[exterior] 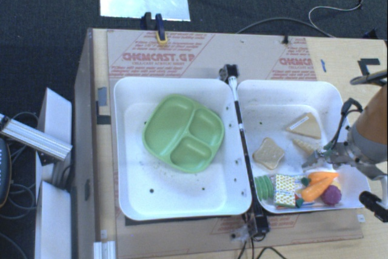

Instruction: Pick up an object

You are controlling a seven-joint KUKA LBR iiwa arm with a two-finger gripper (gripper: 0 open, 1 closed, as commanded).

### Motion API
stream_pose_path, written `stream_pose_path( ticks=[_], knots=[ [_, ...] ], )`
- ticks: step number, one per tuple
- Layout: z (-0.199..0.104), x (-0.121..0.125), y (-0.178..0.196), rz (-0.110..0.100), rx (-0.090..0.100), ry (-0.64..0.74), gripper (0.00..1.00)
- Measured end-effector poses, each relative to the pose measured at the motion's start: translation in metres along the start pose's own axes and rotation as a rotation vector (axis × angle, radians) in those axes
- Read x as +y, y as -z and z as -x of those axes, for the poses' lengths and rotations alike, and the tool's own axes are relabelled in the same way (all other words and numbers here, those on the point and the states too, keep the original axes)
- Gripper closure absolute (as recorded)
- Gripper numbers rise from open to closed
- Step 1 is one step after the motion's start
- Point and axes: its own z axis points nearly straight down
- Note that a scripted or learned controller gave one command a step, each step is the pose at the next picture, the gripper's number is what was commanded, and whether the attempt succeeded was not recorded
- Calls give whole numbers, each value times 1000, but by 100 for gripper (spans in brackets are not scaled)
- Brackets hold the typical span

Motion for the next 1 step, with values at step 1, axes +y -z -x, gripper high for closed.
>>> stream_pose_path(
  ticks=[1],
  knots=[
    [0,-1,-11,-4,1,-1,0]
  ],
)
